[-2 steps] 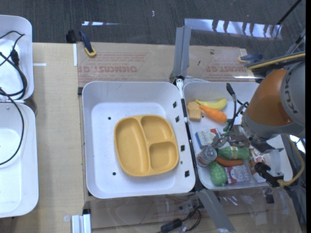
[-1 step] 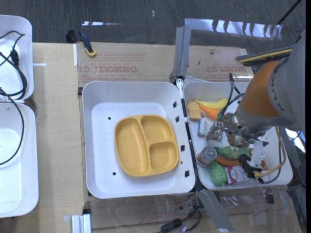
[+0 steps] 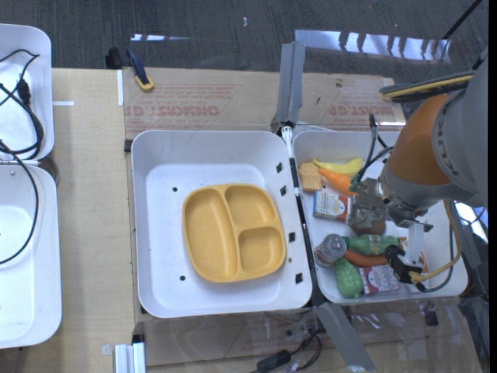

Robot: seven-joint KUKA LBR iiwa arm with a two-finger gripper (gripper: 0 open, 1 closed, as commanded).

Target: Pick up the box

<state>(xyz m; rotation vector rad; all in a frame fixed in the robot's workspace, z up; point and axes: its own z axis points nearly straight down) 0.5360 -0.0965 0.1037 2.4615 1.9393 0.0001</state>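
Positioned over the right bin (image 3: 458,282), the gripper (image 3: 367,214) is seen in the camera view at the end of the grey arm (image 3: 466,130), below the orange band (image 3: 415,150), with its dark body lowered among the items in the middle of that bin; whether it is open or closed cannot be told, as the tip is hidden by the tool's own body, and nothing can be confirmed as held. Just left of the gripper, the box (image 3: 331,204), a small white carton with red and orange print, is seen lying in the right bin, close to or touching the tool. Above it, a yellow banana (image 3: 339,165) and an orange carrot (image 3: 336,179) are laid side by side, with a tan piece of bread (image 3: 311,177) to their left near the bin's upper left corner. Below the box, a small metal can (image 3: 332,248) is placed, and beside it a green bottle-like item (image 3: 373,245) is laid across a red-orange piece (image 3: 365,259). A green rounded vegetable (image 3: 349,279) and a red-and-white packet (image 3: 382,280) are found at the bin's lower edge. A yellow divided tray (image 3: 233,231) is set in the middle of the left bin (image 3: 155,208).
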